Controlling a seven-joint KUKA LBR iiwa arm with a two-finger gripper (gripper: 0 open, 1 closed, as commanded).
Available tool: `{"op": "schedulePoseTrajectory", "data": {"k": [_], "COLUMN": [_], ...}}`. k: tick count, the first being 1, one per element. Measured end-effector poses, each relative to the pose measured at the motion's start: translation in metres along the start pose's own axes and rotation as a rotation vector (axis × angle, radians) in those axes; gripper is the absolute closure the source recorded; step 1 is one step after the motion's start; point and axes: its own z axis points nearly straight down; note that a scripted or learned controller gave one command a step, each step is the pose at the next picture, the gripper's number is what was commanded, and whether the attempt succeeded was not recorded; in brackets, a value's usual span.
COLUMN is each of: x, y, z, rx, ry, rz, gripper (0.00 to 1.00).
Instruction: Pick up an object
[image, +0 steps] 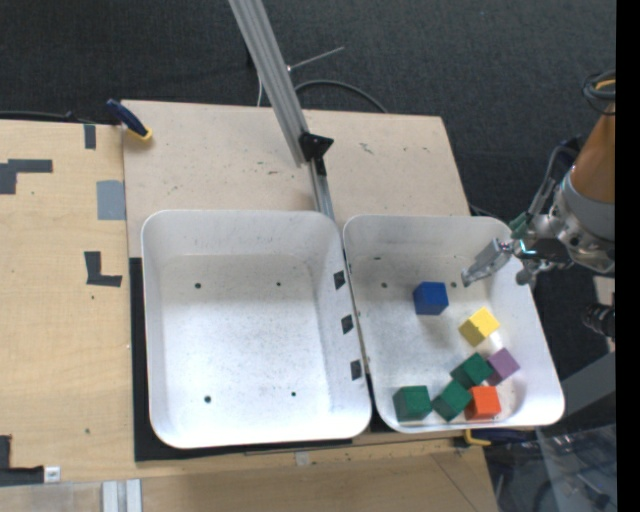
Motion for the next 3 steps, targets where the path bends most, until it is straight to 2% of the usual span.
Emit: {"op": "schedulePoseTrajectory", "data": {"k": [1, 2, 3], "x": [0.0, 0.003, 0.011], "y": [0.001, -0.002, 0.001], "z": [-0.002, 0.041, 0.102], "rx": [-0.005, 0.0, 0.002], "ry": [-0.001, -0.001, 0.0], "rz": [-0.001, -0.001, -0.001], "gripper": [0.0, 0.0, 0.0]}}
